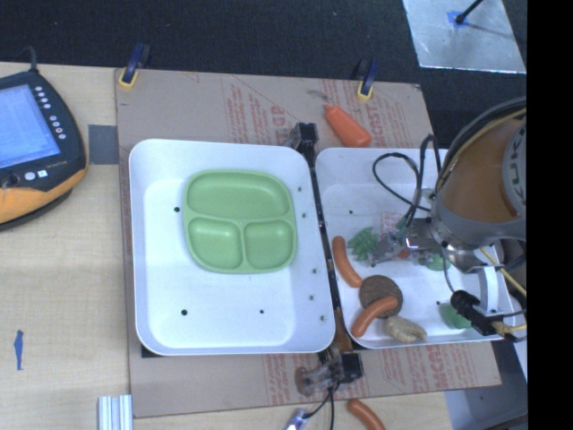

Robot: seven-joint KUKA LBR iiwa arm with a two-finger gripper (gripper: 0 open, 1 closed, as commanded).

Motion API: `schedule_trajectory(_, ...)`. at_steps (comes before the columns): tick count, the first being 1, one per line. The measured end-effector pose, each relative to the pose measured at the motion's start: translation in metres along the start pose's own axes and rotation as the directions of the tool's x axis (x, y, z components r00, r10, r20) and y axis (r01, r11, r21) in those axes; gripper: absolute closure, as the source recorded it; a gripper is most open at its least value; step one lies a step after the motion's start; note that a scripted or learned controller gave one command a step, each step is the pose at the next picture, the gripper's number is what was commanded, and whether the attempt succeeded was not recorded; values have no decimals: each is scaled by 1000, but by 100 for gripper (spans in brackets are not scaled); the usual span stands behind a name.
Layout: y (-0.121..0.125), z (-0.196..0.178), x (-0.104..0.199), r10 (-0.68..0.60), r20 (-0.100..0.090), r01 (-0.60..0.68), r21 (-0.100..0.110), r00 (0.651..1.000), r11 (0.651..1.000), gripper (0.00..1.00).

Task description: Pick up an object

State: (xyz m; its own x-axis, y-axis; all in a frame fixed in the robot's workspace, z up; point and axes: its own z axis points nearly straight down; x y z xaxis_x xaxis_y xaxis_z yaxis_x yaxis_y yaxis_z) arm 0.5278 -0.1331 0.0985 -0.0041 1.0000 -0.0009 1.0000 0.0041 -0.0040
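My gripper (397, 245) is down inside the right bin (345, 173), at the end of the grey arm with the orange band (483, 182). It sits right beside a green leafy piece (364, 241), touching or nearly touching its right side. To the left of it lies an orange-red sausage (346, 261). Nearer the front are a brown round patty (380, 288), a second sausage (375, 313) and a beige lump (403, 331). A small green piece (454, 317) lies at the bin's front right. The arm hides the bin's right part.
The left bin (157, 312) holds a green divided plate (240, 219). An orange carrot (347, 126) lies on the cardboard behind the right bin, and another sausage (363, 412) lies in front of it. Black cables (398, 177) loop over the right bin. A teach pendant (36, 146) rests at far left.
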Motion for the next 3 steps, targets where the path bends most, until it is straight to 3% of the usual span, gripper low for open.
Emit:
schedule_trajectory(1, 65, 6, -7, 1, -2, -1, -1, 1000, 1000, 0)
schedule_trajectory(2, 64, -4, -8, 0, -2, 0, 1, 1000, 1000, 100)
schedule_trajectory(3, 47, -94, 76, 0, -3, 0, -2, 1000, 1000, 100)
